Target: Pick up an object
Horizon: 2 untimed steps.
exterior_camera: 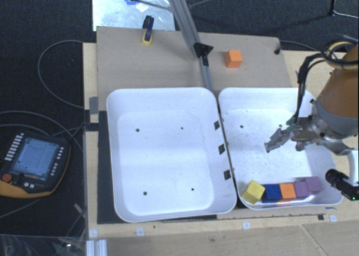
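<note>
Two bins sat side by side on the bench [252, 53], the left bin [162, 154] touching the right bin [252, 120] along a shared edge. Four blocks [283, 191] lay in a row against the right bin's near wall. The gripper [273, 141] hung over that bin's middle, behind the row. A single block [234, 58] rested on the bench behind the bins. A handheld controller [32, 163] lay left of the bench.

The arm [339, 100] is running off the right edge; the end effector [273, 142] is looking too blurred to read.
</note>
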### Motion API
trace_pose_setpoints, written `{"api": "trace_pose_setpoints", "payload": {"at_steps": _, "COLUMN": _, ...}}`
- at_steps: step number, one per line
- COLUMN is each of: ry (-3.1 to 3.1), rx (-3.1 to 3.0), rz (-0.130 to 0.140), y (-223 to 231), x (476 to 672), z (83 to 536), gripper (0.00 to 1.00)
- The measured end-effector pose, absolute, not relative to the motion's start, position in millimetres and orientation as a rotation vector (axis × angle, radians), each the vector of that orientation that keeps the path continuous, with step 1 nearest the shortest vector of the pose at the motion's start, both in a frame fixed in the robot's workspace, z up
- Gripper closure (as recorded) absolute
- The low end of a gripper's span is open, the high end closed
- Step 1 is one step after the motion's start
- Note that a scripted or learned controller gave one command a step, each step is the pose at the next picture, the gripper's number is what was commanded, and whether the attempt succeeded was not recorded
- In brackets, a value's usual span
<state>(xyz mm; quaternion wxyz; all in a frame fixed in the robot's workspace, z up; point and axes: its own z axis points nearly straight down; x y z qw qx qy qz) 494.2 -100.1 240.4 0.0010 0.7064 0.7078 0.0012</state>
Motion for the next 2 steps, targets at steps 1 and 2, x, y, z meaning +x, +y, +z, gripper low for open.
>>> {"api": "trace_pose_setpoints", "payload": {"at_steps": 1, "ry": 2.216, "rx": 2.215, "rz": 0.005, "y": -143, "x": 546.3, "z": 259, "gripper": 0.00}}
{"api": "trace_pose_setpoints", "payload": {"at_steps": 2, "ry": 2.226, "rx": 2.217, "rz": 0.000, "y": -132, "x": 544.4, "z": 234, "gripper": 0.00}}
